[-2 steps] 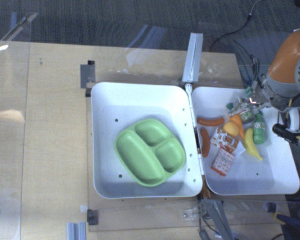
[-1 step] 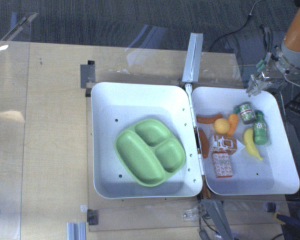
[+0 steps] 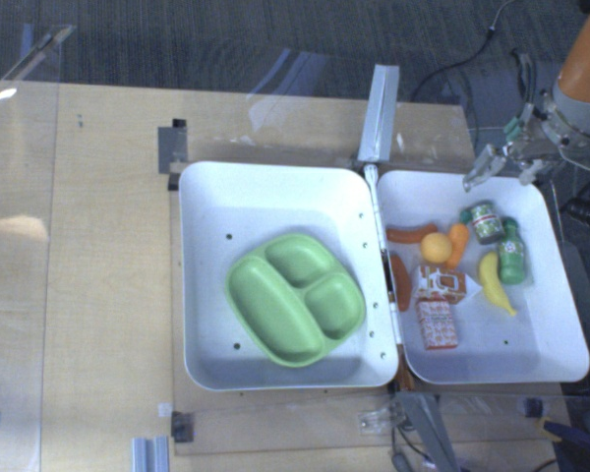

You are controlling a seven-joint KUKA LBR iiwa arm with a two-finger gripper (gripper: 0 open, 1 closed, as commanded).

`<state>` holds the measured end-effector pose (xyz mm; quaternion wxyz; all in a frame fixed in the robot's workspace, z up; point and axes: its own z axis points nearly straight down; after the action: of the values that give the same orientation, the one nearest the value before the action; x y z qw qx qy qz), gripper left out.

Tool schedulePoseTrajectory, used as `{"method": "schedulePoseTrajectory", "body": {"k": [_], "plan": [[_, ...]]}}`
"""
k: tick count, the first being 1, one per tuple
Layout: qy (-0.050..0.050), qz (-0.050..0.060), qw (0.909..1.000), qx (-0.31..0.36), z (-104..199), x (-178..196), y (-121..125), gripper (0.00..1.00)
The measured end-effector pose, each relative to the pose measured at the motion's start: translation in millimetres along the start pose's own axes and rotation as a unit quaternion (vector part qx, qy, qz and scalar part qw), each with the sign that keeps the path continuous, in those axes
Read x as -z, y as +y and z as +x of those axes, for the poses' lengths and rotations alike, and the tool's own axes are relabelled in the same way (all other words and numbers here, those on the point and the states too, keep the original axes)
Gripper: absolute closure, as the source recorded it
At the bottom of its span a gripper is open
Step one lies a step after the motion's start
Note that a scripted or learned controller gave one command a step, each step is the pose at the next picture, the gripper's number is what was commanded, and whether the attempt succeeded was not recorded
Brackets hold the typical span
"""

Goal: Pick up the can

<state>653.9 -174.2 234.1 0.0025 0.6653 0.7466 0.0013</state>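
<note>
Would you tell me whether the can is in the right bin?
Yes: the can lies inside the right bin, beside a green bottle.

A green divided plate [image 3: 295, 298] lies in the left bin [image 3: 202, 264]; a banana [image 3: 497, 283] in the right.

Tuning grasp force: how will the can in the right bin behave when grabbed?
The can looks rigid and cylindrical, lying on its side, so it may roll if nudged. Its smooth wall could slip. The green bottle touching it may shift too.
</note>
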Motion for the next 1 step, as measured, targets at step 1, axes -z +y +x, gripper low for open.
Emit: {"method": "schedulePoseTrajectory", "body": {"k": [1], "plan": [[0.001, 0.002, 0.9999, 0.016, -27.4, -101.1, -4.2, 0.0]]}}
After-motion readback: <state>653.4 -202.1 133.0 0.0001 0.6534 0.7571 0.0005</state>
